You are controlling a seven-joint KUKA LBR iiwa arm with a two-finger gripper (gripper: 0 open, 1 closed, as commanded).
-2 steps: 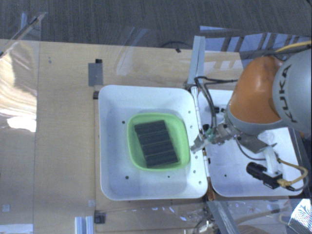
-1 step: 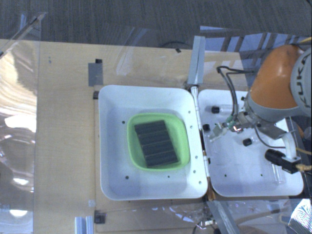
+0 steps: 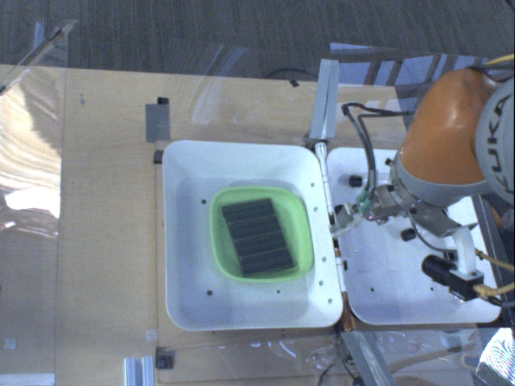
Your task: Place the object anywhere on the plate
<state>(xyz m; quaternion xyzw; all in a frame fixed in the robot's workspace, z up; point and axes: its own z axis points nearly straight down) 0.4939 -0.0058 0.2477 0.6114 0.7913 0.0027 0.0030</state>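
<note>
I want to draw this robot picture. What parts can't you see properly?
- Gripper fingers: hidden under the orange-banded arm in the camera view, over the right bin.
- Right bin's far side: covered by the arm and cables.
- Dark ridged object on the green plate: too small to identify.

Pale wooden bench (image 3: pixel 96 240) beneath dark grey carpet floor (image 3: pixel 201 14).

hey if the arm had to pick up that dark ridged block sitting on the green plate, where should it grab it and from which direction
Probably from straight above, with the fingers closing across the short width of the dark block, on its two long edges. It lies flat and slightly turned on the green plate, so its sides are the likely holds, and the plate's raised rim blocks a sideways approach. The gripper is over the right bin.
</note>
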